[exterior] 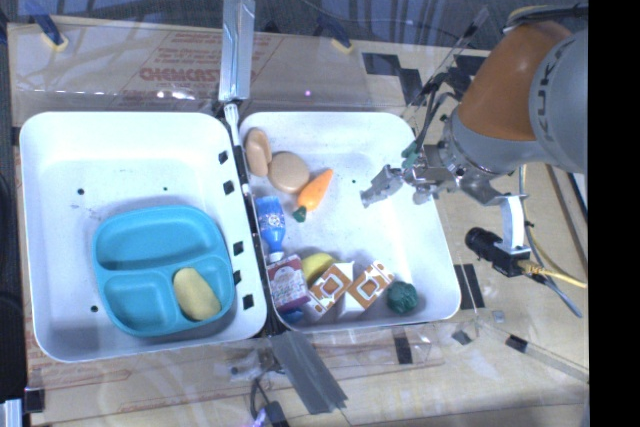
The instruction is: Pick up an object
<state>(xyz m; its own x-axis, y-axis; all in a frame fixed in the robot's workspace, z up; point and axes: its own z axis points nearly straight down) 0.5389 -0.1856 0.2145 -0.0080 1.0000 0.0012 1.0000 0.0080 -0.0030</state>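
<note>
Gripper [383, 185] hangs right of carrot [314, 190], nothing in it; open or clenched, cannot tell. Best: slide left, drop straight onto carrot, squeeze gently.

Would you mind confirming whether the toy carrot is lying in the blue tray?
No. The carrot lies on the floor of the right bin, while the blue tray sits in the left bin.
</note>
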